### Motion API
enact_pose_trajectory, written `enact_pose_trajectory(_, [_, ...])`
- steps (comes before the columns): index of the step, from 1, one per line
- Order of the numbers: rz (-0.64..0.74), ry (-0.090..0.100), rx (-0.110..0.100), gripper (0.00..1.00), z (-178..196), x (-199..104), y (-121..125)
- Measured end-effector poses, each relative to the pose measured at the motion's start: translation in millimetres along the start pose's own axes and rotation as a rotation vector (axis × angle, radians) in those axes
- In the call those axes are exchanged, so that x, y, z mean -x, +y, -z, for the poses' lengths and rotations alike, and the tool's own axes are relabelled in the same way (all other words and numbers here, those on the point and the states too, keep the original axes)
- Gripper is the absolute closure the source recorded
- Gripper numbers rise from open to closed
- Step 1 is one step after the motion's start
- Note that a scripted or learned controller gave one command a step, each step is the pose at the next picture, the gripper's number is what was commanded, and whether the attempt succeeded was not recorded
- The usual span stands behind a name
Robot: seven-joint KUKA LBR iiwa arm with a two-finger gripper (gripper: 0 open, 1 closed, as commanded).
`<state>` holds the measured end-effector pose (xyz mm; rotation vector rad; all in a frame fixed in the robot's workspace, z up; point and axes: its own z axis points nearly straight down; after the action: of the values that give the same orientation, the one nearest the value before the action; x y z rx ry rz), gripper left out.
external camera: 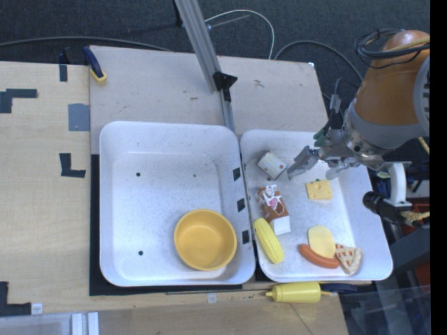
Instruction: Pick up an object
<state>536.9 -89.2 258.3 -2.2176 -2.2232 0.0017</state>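
Note:
My gripper (318,167) hangs over the back part of the right bin (374,239), reaching in from the right. Its fingers stand open and nothing is between them. A small white block (271,164) lies just to its left. A yellow cheese slice (319,190) lies right below it. Further forward are a brown and white carton (273,208), a corn cob (269,241), a yellow rounded piece (322,241), a red sausage (318,257) and a pizza slice (348,258).
A yellow bowl (204,239) sits at the front right of the left bin (140,152). A yellow mustard bottle (297,293) lies outside the bins on the bench's front edge. A grey metal post (199,30) slants down to the divide between the bins.

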Motion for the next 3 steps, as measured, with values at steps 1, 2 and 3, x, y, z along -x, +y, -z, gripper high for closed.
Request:
enact_pose_trajectory(1, [0.0, 0.0, 0.0, 0.0, 0.0, 0.1, 0.0])
enact_pose_trajectory(2, [-0.001, 0.0, -0.004, 0.0, -45.2, -3.9, -5.4])
enact_pose_trajectory(3, [-0.002, 0.0, -0.006, 0.0, -101.5, 5.6, -4.4])
